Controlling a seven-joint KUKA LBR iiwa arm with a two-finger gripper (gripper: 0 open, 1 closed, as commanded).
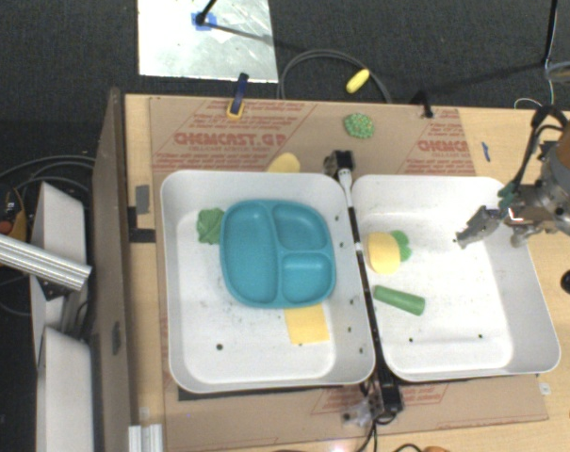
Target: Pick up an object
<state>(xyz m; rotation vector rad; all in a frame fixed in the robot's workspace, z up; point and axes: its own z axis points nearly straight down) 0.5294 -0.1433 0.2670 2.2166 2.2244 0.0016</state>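
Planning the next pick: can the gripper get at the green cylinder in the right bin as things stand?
Probably yes. The green cylinder lies flat on open floor of the right bin, apart from the yellow piece above it. The gripper is over the same bin with nothing between them.

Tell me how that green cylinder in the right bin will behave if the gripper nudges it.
The green cylinder lies on its side on the right bin's flat floor, so it may well roll. It looks small, smooth and plasticky: probably light and slippery. The yellow piece sits close by, so a nudge might push them together.
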